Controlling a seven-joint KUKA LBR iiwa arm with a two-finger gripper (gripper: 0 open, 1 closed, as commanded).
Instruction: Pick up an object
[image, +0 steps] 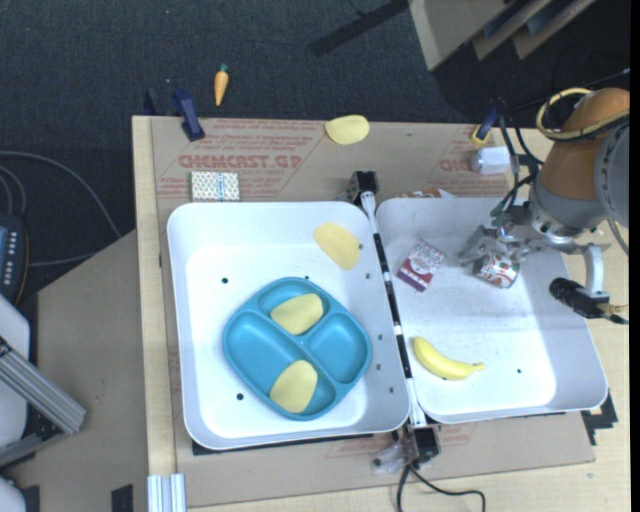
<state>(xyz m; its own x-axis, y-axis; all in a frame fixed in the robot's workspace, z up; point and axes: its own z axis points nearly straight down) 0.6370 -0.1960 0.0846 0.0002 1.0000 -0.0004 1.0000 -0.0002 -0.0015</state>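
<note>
Crumpled red and white object (499, 270) is lying in the far right part of the right bin (560, 395), directly under the gripper (494, 248). The gripper is reaching down onto it and seems to be touching it (if it is open or closed on the object, I cannot tell from this slanted view).

Going from the left, the left bin (185, 300) is holding a blue divided plate (340, 350) in its near half. One yellow piece (297, 312) is sitting in the plate's far compartment and a second yellow piece (295, 386) is sitting in its near compartment. Another yellow piece (338, 245) is lying on the bin floor, beyond the plate and near the bin's right wall. Beyond both bins, a yellow oval (347, 129) is resting on the bench's far edge.

In the right bin, a red and white packet (421, 266) is lying near the left wall, apart from the crumpled object. A banana (445, 361) is lying nearer to the camera, well apart from the gripper. The arm (580, 190) is coming in from the right, and its orange band is showing above the wrist.
</note>
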